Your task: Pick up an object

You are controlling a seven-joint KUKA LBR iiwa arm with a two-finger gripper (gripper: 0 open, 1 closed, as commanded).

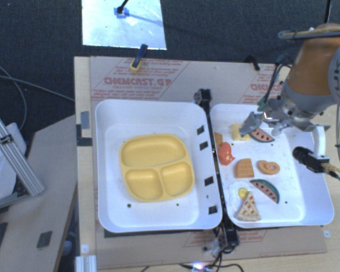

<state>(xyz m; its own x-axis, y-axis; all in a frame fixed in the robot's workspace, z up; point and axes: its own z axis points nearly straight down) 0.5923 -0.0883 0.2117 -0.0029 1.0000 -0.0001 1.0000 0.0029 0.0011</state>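
Two bins are set side by side on the bench so one can feed and one can receive. The left bin (pixel 107 152) is taken up by a yellow tray (pixel 156 167) at its middle. The right bin (pixel 317 208) carries the toy food: a watermelon slice (pixel 265 189) and pizza slice (pixel 248 207) near its front edge, a waffle (pixel 244 168) and pretzel (pixel 268 167) at mid-bin. The gripper (pixel 264 124) is poised at the back edge over a second slice (pixel 263 136), jaws spread, nothing pinched, presumably ready for descent.
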